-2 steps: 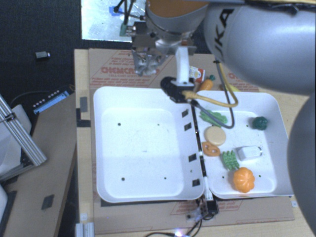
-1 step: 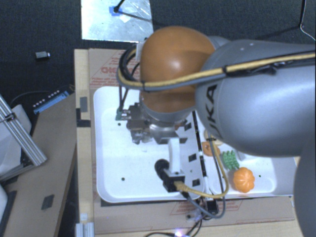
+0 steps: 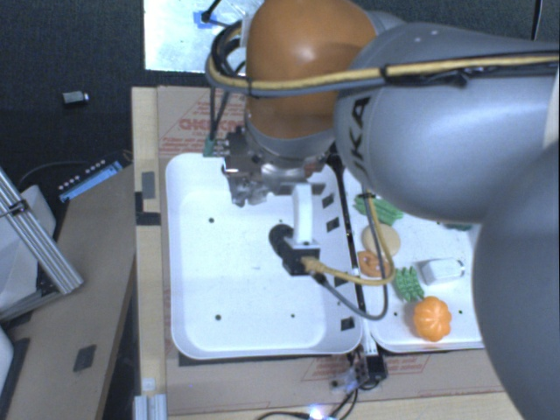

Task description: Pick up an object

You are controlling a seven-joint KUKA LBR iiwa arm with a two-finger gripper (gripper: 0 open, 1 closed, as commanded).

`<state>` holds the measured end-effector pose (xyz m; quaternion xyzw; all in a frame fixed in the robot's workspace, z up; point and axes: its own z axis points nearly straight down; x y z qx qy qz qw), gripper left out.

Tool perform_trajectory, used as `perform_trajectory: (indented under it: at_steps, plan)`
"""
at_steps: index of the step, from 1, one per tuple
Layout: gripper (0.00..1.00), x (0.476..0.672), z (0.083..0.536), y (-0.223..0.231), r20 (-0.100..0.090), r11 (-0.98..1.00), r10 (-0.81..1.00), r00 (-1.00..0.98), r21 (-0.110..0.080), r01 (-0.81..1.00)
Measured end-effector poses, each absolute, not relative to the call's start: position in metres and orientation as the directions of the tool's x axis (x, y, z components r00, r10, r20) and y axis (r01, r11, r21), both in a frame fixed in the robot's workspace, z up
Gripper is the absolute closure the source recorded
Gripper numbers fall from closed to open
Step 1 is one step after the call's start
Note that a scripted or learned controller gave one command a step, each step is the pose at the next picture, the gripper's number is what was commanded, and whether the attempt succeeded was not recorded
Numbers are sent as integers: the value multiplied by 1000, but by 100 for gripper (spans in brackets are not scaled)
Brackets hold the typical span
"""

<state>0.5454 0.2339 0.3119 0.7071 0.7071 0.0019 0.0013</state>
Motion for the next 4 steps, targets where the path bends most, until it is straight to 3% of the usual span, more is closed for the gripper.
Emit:
perform_trajectory:
  at_steps: [1, 2, 3, 4]
  plan:
    - [100, 663, 309, 229, 1, -1, 1000, 1, 10, 1000]
    - [100, 651, 422, 235, 5, 5, 1000, -5, 13, 1000]
    - [100, 585, 355, 234, -2, 5, 1000, -5, -8, 1000]
    - [100, 507, 519, 235, 12, 9, 1000, -9, 17, 1000]
